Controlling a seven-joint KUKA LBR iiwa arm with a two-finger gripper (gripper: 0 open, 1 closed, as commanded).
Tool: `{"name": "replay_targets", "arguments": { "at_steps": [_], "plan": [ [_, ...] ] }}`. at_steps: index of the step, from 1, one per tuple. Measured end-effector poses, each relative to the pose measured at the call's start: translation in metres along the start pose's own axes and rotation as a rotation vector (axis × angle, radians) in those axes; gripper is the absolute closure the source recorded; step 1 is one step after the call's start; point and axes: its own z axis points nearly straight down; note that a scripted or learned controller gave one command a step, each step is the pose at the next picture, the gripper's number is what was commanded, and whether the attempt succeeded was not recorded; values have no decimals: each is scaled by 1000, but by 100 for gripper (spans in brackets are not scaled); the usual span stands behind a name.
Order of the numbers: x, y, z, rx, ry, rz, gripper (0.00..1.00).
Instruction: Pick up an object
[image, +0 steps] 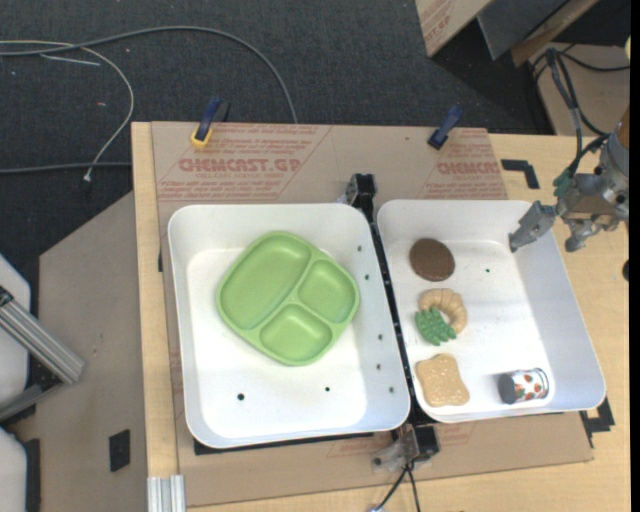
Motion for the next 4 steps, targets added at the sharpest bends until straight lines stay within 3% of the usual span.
{"name": "replay_targets", "arguments": {
  "at_steps": [1,3,4],
  "plan": [
    [1,2,-7,-12,-3,-3,0],
    [0,-5,116,-6,0,-3,0],
    [7,-3,160,-9,-1,-3,0]
  ]
}}
